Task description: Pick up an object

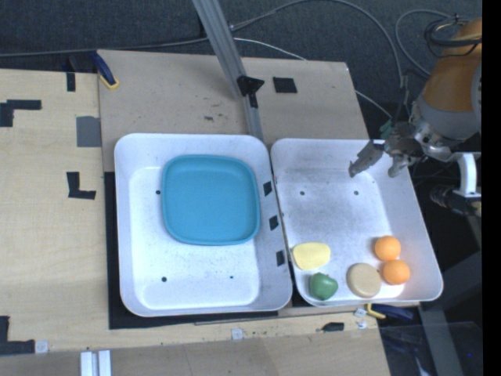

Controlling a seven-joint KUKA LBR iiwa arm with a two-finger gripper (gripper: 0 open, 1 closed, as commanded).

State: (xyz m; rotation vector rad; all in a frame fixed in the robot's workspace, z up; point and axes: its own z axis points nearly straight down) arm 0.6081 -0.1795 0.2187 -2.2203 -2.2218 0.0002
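Observation:
In the right bin (337, 210), several small objects lie along the near edge: a yellow piece (311, 254), a green one (322, 286), a tan round one (364, 280) and two orange balls (387, 247) (396, 272). My gripper (380, 163) hovers over the far right corner of that bin, well away from the objects. Its two fingers are spread open with nothing between them.
The left bin (141, 272) holds a blue square plate (210, 199). A metal pole (227, 45) slants across the bench behind the bins. Cables run over the dark floor at the back right.

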